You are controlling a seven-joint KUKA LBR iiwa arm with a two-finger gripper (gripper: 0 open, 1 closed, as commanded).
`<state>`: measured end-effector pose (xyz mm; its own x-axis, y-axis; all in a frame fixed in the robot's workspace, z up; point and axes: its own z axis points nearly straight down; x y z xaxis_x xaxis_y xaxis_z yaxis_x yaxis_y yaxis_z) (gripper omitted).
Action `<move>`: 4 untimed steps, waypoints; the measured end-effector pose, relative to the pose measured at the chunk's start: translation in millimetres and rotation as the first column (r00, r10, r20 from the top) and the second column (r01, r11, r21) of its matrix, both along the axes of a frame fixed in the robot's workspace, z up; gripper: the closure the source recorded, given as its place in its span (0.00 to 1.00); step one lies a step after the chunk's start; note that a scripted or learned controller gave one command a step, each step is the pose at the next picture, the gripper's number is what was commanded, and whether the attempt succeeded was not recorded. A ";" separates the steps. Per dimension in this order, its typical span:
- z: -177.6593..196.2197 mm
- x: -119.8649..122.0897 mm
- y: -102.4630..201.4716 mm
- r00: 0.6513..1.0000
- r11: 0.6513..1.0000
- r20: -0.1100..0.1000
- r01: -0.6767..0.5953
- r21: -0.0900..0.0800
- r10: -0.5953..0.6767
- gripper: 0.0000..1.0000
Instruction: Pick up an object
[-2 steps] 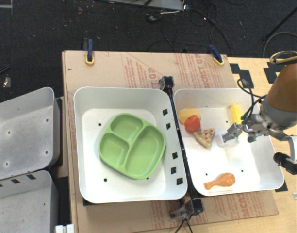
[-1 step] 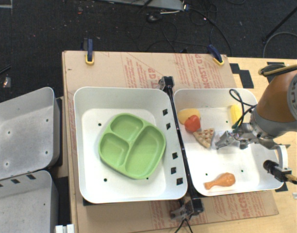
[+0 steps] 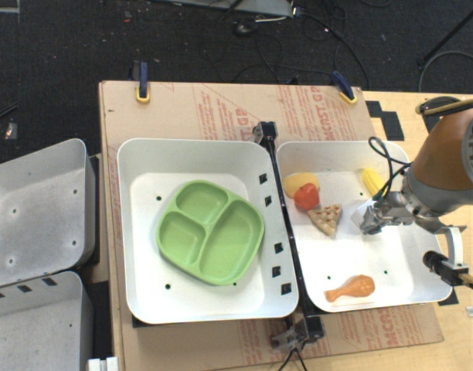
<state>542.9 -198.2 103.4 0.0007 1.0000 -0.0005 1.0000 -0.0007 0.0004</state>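
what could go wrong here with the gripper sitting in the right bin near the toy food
1. The gripper sits over bare bin floor between the pizza slice and the corn, so closing here may catch nothing.
2. The pizza slice touches the red and yellow fruit; going for either may shove the other.
3. The corn lies near the right bin back wall, leaving little room for fingers.

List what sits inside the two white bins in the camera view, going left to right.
green divided plate → red strawberry → pizza slice → chicken drumstick → claw
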 end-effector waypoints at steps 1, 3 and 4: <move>43.1 5.4 1.7 1.000 1.000 0.004 -0.003 -0.001 0.003 1.00; 141.0 3.5 -3.5 1.000 1.000 0.006 -0.004 -0.002 0.004 1.00; 129.5 1.6 52.3 1.000 1.000 -0.002 -0.007 0.002 0.007 1.00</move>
